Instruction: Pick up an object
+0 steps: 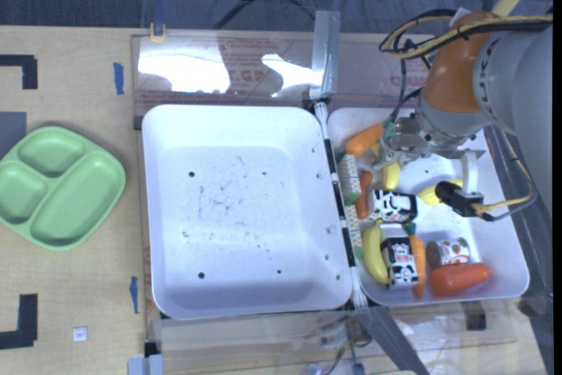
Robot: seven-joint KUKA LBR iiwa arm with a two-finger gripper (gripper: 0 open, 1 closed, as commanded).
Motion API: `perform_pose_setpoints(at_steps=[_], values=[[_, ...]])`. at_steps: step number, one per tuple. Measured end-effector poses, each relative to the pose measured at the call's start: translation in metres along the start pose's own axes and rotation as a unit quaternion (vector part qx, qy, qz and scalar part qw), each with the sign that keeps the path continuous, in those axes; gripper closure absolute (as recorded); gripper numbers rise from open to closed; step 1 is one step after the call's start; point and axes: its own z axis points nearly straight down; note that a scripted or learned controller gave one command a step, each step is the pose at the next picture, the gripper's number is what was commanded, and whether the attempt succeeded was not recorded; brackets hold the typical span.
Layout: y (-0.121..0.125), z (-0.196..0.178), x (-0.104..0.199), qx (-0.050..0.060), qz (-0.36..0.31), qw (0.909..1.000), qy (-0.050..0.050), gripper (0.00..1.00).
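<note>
Left shallow white bin (176,136): bare floor.
Right shallow white bin (514,263): yellow banana (373,252), orange carrot (364,139), black-and-white cartons (400,263), red tomato-like piece (457,277).
Two-finger gripper (395,155): over right bin; grip state cannot be told.

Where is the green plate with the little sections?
The green plate sits on the wooden bench at the far left of the camera view, left of the big white bin and well away from the bin with the toy food.

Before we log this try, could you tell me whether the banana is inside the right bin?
Inside: the banana lies within the right bin's walls.
</note>
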Motion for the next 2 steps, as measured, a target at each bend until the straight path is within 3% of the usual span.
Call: perform_pose_setpoints(at_steps=[1,2], values=[[0.026,-0.130,-0.042,0.001,-0.123,0.9924,0.000,1.00],[0.002,-0.057,-0.077,0.002,-0.160,0.9871,0.000,1.00]])
